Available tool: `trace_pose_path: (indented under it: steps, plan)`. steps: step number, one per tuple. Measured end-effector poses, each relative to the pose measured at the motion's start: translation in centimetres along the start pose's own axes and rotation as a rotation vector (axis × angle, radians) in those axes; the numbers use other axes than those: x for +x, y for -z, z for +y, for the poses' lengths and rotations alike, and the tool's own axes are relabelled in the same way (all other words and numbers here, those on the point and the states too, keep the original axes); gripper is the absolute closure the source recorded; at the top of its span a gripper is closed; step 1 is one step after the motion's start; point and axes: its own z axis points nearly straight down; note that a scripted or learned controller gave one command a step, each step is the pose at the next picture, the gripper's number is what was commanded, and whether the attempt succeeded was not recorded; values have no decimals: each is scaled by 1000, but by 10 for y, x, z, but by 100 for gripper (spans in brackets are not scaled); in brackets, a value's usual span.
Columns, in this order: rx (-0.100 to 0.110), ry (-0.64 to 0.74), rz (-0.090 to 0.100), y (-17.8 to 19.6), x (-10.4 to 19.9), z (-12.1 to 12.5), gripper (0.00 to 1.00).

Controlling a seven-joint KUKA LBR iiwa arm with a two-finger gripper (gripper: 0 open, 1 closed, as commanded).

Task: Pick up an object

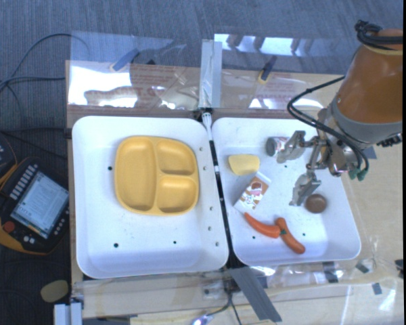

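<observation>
The right bin holds a yellow wedge, a small printed carton, two orange carrot-like pieces, a brown ball and a small grey can. My gripper hangs over the right part of this bin, open, its two fingers spread wide. One fingertip is beside the grey can and the other is just left of the brown ball. Nothing lies between the fingers.
The left bin carries a yellow divided plate. A ridge where the two bins meet runs between them. A handheld controller with cables lies off the bench at the left.
</observation>
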Motion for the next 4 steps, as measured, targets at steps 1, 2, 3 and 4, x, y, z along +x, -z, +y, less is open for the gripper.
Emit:
trace_pose_path:
  steps: [1,2,3,4]
  plan:
    - [-2,-229,-9,-145,21,2,0]
    - [4,9,-61,-159,27,-27,0]
    - [22,273,-53,-158,-38,-3,0]
    - [5,179,-12,-180,31,-30,0]
